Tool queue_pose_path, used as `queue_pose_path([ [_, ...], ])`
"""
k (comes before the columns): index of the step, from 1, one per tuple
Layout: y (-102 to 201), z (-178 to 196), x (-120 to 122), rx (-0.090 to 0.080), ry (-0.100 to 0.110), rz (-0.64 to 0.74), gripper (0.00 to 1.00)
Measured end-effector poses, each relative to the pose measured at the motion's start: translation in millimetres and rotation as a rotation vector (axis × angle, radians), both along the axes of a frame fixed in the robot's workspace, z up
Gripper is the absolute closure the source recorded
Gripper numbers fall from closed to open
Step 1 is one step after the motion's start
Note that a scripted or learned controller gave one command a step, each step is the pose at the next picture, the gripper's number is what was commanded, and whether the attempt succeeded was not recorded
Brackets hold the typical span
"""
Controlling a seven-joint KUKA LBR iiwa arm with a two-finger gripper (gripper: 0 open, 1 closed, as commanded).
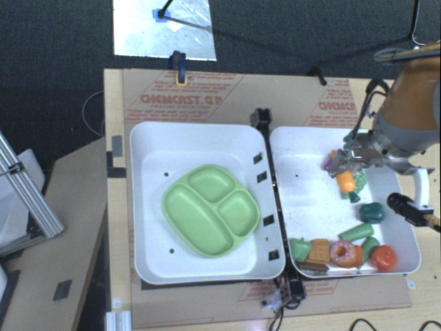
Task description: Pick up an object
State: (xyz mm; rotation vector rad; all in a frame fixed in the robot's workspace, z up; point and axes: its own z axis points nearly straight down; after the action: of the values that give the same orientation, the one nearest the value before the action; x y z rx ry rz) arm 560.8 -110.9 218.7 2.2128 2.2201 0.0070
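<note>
Gripper [344,163] over right bin [303,205], upper right of frame; jaw state unclear. Toy carrot [346,183] just below.

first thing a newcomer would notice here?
The green divided plate, alone in the left bin. Next, the bright toy food along the right bin's near edge, including a pink donut and a red tomato. Then the arm's gripper at that bin's far right, just above an orange carrot.
</note>
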Motion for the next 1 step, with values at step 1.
queue_pose_path([
  [1, 0.0, 5.9, 0.8, 0.001, 0.005, 0.001, 1.0],
])
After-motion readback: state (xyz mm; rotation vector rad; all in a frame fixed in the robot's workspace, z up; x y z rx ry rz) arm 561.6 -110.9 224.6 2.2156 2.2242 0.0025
